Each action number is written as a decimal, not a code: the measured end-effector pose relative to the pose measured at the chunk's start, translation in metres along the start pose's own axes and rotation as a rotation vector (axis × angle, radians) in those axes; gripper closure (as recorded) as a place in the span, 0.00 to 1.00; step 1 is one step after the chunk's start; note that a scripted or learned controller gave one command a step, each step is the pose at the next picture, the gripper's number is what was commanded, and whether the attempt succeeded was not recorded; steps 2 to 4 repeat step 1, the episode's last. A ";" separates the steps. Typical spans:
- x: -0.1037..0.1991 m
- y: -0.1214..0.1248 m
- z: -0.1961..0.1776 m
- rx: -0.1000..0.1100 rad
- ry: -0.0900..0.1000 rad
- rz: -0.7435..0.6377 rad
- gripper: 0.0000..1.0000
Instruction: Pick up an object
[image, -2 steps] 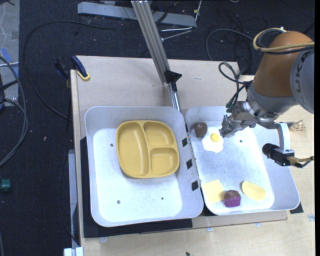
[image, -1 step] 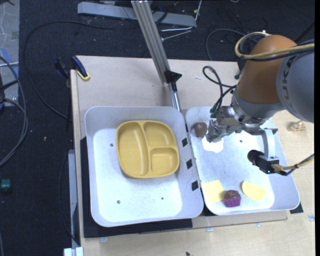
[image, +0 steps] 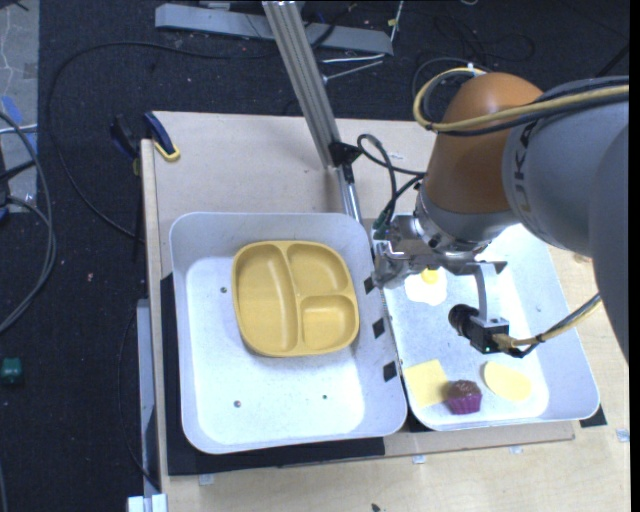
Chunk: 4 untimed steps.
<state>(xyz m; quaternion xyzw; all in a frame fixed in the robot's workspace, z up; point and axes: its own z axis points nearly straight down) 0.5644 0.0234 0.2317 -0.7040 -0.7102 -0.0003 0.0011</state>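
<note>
While the claw (image: 432, 262), its state unclear, hovers over a fried egg (image: 427, 287), a yellow tray (image: 296, 298) sits apart.

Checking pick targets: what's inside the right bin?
Right bin holds a yellow square, a purple cupcake, a yellow disc and a white-and-yellow piece. The arm covers the bin's far part.

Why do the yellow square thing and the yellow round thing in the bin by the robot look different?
The yellow square piece has straight edges and corners; the yellow round piece is a smooth disc. The square one lies beside the purple cupcake on its left, the round one on its right, nearer the bin's outer rim. The square looks a deeper yellow, the round paler. Both lie flat in the right bin.
</note>
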 end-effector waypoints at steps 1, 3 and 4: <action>0.054 -0.013 -0.010 0.000 0.000 -0.001 1.00; 0.054 -0.013 -0.010 0.000 0.000 -0.001 1.00; 0.054 -0.013 -0.010 0.000 0.000 -0.001 1.00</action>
